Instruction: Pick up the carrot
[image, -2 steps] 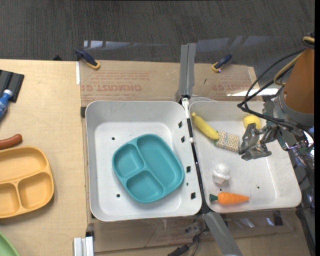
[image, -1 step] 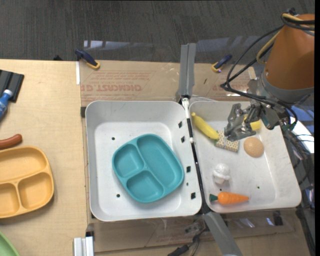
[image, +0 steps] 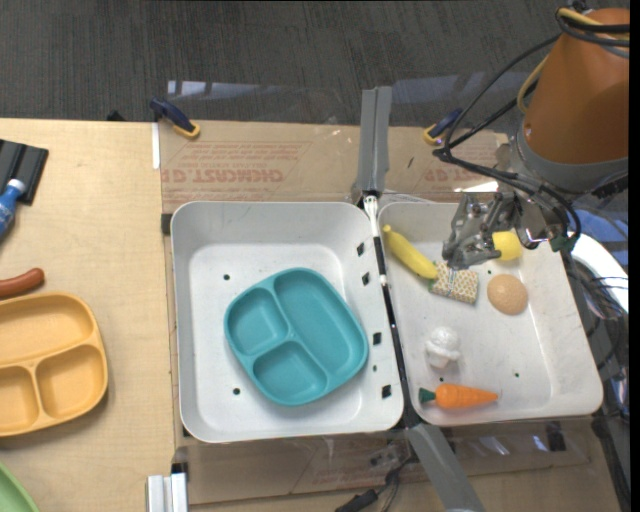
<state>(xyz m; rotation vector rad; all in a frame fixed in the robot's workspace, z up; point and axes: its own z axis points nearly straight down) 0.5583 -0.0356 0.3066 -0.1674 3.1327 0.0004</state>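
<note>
The carrot (image: 465, 397), orange with a green stub at its left end, lies on its side near the front edge of the right bin (image: 560, 385). My gripper (image: 462, 256) hangs at the back of that bin, well behind the carrot. It sits just above a small tan speckled block (image: 456, 288) and between a yellow banana (image: 410, 254) and a yellow lemon-like piece (image: 506, 246). Nothing touches the carrot.
A tan egg-shaped item (image: 508, 294) and a small white object (image: 442, 347) lie between the gripper and the carrot. The left bin (image: 200, 260) holds a teal divided plate (image: 295, 335). An orange tray (image: 45, 365) and a sausage (image: 20, 283) sit on the bench at left.
</note>
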